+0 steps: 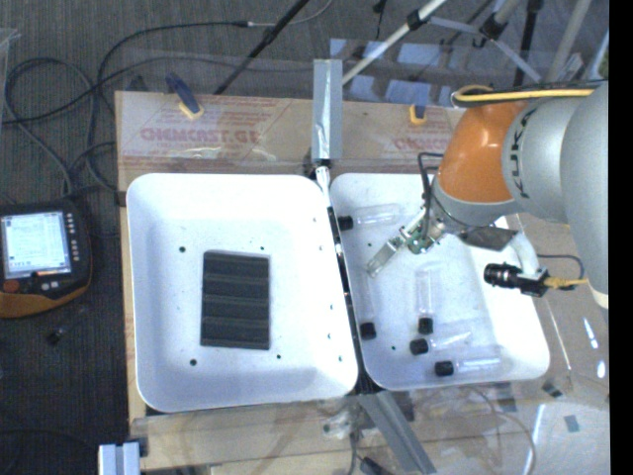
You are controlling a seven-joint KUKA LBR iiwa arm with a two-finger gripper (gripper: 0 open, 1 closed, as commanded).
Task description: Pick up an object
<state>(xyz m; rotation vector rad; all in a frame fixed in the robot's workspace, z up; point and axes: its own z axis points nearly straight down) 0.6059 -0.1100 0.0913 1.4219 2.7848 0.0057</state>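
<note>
A black ribbed rectangular pad (235,299) lies flat in the left bin (158,216). The right bin (524,359) holds several clear plastic tubes with black caps: one near its far left corner (374,216), one upright in the picture at the middle (425,295), and two along the near side (457,339) (477,364). My gripper (382,258) hangs low over the left-middle of the right bin, pointing toward the divider, between the far tube and the middle tube. Nothing shows in its grasp.
The orange-banded wrist (482,156) covers the right bin's far right corner. A small black cylinder with a yellow cable (507,277) juts out at the bin's right wall. A loose black cap (367,332) lies by the divider. A teach pendant (40,250) rests left of the bench.
</note>
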